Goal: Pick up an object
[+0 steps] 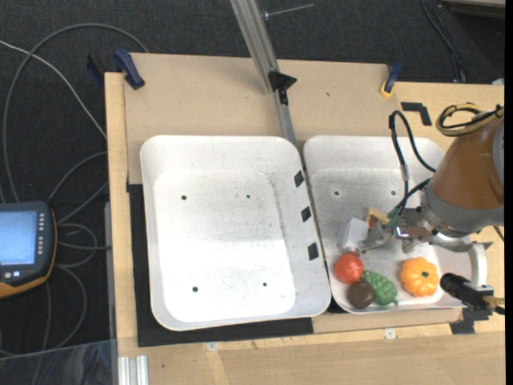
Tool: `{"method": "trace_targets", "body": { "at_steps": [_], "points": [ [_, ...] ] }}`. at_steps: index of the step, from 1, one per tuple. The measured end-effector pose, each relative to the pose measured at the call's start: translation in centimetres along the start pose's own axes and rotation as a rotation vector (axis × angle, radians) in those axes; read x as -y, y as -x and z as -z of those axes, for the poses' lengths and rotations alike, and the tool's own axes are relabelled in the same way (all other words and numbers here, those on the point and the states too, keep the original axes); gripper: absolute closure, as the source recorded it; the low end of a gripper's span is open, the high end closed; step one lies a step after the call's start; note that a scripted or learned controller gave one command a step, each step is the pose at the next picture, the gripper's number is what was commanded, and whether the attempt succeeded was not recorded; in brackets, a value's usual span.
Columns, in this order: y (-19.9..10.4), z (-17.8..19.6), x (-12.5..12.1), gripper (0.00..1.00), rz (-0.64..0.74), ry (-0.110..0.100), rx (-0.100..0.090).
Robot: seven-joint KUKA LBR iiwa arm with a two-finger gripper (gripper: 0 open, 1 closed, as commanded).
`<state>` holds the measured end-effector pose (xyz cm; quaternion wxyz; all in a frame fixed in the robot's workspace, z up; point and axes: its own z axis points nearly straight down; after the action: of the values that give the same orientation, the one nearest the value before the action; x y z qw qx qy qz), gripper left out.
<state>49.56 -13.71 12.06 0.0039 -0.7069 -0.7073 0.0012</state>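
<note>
The fingers cannot be made out well enough to tell whether they are apart or together; the gripper (377, 233) sits low in the right bin (353, 167), at the lower right of the frame, with its tip pointing left toward a small grey block (353, 233). The block lies just beside the tip, on its left, and whether they touch cannot be told. Nothing is seen held.

Below the gripper, along the bin's lower edge, lie four more things. A red ball (348, 268) is down and left of the tip, just under the block. A brown ball (360, 294) lies below the red one, touching a green piece (382, 289) on its right. An orange pumpkin (419, 277) sits to the right of these, below the wrist and near the bin's lower right corner.

The arm (473, 183) comes in from the right edge, its orange band above the grey wrist. The left bin (160, 167) fills the centre left of the frame.
</note>
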Motion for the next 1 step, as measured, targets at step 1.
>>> {"method": "trace_targets", "body": {
  "at_steps": [1],
  "points": [
    [-0.13, -2.05, -0.38, 0.00, 0.002, 0.010, -0.005]
  ]
}}
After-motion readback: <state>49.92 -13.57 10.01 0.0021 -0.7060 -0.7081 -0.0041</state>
